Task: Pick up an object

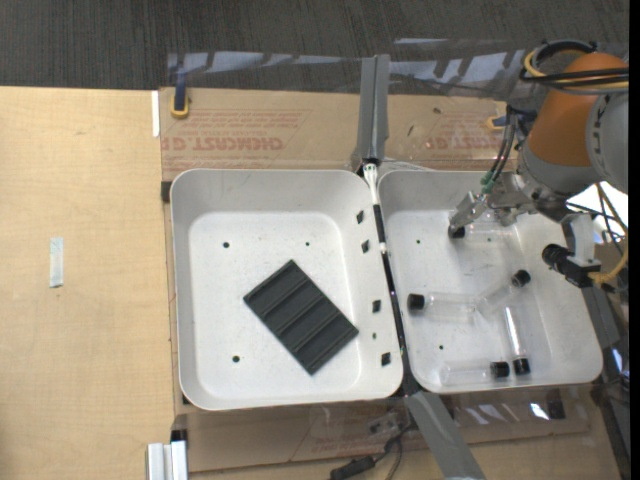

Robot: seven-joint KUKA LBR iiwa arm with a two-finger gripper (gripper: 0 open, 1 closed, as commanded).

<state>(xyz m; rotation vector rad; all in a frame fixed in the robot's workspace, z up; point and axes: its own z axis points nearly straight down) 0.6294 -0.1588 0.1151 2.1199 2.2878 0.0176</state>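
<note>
Gripper (470, 216) sits low over the right bin (570, 368), toward that bin's 11 o'clock corner; whether it grips anything, cannot tell. Arm (570, 118) enters from 2 o'clock. Clear tubes with black caps lie scattered in the same bin: one (440, 304) near 9 o'clock, one (512, 328) toward centre, a pair of caps (508, 369) at 6 o'clock. Left bin (190, 298): dark ribbed rectangular panel (300, 316), lying flat, skewed diagonally, centre.

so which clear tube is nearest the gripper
The tube with its black cap up-right, at the right bin's middle; the others lie lower, farther from the gripper.
</note>
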